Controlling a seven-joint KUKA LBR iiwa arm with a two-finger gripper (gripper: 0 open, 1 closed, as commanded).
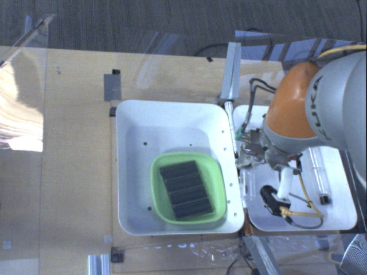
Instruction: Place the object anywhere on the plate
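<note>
Well, the biggest thing was the wooden bench (69, 182), and it held two white bins side by side. The big grey arm (338, 96) came in from the right, with its orange band bulging above the wrist. It hung over the right bin (344, 213) and hid much of that bin's floor.

The left bin (172, 112) sat just beside the right one, and their walls were almost touching. A green plate (157, 176) lay flat on the floor of the left bin, close to the near wall and toward the right side.

The dark block (184, 189) lay flat on the green plate, right in the middle of it. It was long with ridges across its top, and it was turned a little slantwise. Nothing was touching it from above.

The gripper (250, 155) was low under the wrist, by the wall where the two bins met. It was well apart from the dark block. The arm covered most of it, so I could not tell if it was squeezed tight or let loose.

A thin clear stick (319, 179) lay in the right bin, near its right side.
</note>
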